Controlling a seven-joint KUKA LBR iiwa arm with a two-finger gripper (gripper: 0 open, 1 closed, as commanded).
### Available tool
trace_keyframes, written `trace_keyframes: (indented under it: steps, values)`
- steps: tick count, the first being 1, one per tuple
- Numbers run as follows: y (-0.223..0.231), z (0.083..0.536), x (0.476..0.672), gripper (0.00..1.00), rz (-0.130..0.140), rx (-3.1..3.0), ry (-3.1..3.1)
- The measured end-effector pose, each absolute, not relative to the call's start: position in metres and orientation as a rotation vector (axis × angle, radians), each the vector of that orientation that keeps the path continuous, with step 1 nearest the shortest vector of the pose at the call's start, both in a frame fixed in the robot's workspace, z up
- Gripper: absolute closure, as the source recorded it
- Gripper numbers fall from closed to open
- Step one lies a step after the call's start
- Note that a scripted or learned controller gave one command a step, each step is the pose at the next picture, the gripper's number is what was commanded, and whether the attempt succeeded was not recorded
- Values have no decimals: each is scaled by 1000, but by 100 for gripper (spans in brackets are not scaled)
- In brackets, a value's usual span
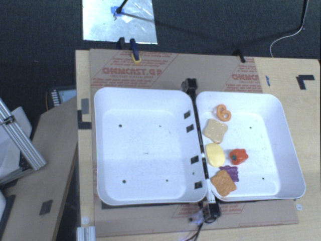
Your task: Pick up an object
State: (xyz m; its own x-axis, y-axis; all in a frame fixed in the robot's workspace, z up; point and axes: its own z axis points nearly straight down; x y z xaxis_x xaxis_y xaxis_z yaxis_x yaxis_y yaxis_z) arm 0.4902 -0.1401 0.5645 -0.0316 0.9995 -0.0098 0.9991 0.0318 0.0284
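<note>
The right bin (271, 134) holds several toy foods along its left side. An orange pretzel (223, 113) lies farthest back, with a beige slice of bread (215, 130) just in front of it. Nearer the front sit a yellow lemon-like piece (215, 155) and a red pepper (238, 156). A small purple bunch of grapes (230, 171) touches a brown cracker (223, 183) at the front left corner.
The left bin (143, 144) is a white tray joined to the right one by black clips (193, 129). A shiny metal sheet (119, 13) lies on the dark floor behind the bench. An aluminium frame (17, 139) stands at the far left.
</note>
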Motion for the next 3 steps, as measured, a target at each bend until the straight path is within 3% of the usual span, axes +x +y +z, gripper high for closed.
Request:
trace_keyframes:
  steps: [1, 2, 3]
  values:
    - [-140, 564, 490, 0, 21, 2167, 2239]
    - [-140, 576, 491, 100, 25, 2159, 2239]
    - [-140, 576, 491, 0, 24, 2159, 2241]
